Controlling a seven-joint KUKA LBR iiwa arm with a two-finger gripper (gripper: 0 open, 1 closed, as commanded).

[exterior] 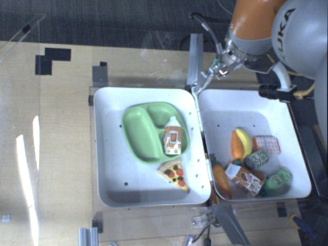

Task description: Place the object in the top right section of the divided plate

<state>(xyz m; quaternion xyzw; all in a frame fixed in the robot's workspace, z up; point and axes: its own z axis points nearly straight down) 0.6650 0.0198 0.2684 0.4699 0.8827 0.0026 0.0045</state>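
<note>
You see the milk carton [172, 139] lying on the green divided plate [141, 132]; I cannot tell the gripper's [219, 69] state.

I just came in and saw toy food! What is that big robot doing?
The robot arm's gripper hangs above the far edge of the bins, away from the toys. A small carton sits in the green divided plate in the left bin. A pizza slice lies beside the plate. More toy food waits in the right bin.

Wooden bench [61, 152] bearing two white bins [110, 188].
</note>
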